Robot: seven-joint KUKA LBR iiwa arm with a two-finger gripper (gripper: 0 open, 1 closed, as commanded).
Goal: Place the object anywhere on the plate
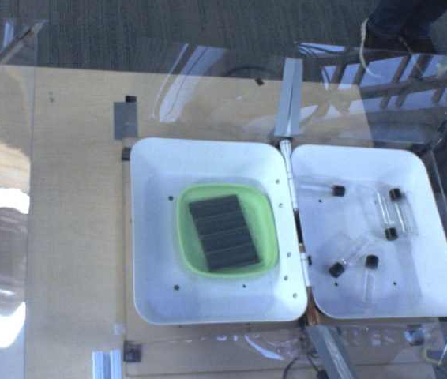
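Observation:
A square lime-green plate [186, 239] sits in the middle of the left white bin [148, 290]. A dark grey ribbed rectangular block [223, 233] lies flat on the plate, turned slightly askew, and its whole outline stays inside the plate's rim. Nothing covers the block or the plate.
The right white bin [437, 290] holds several small clear vials with black caps, among them one at the upper left [322, 187], one at the right [397, 210] and one near the front [368, 281]. A grey metal post [290, 97] stands behind the seam between the bins.

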